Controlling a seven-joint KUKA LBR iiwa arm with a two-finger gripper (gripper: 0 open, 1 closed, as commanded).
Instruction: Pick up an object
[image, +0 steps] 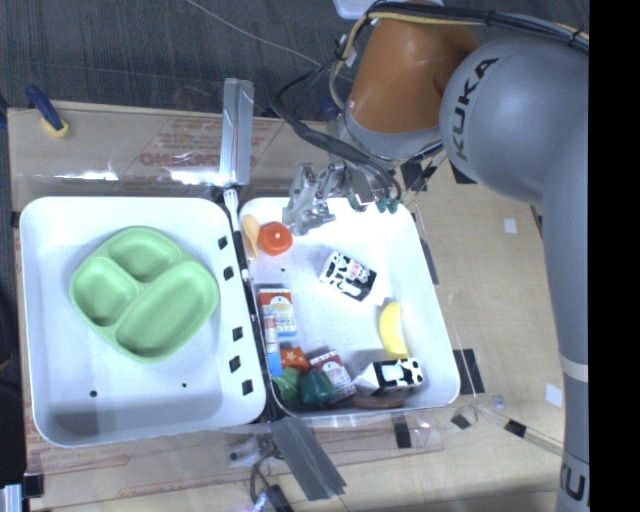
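My gripper (306, 213) hangs over the far left corner of the right bin (428, 300), open, with nothing between its fingers. Just below and left of it lies a small orange-red round object (274, 238), beside a pale yellow piece (249, 231). Further into the bin sit a black-and-white cow-patterned box (348, 275), a yellow banana (392, 328) and a second cow-patterned box (398, 374). Along the left wall lies a slim carton (277, 312), with a red packet (333, 372) and green items (305, 388) at the near edge.
The left bin (40, 390) holds a green divided plate (145, 290). A metal bar (236, 130) rises at the back between the bins. The grey arm (520, 150) fills the upper right. A blue-and-yellow tool (46, 110) lies at the bench's far left.
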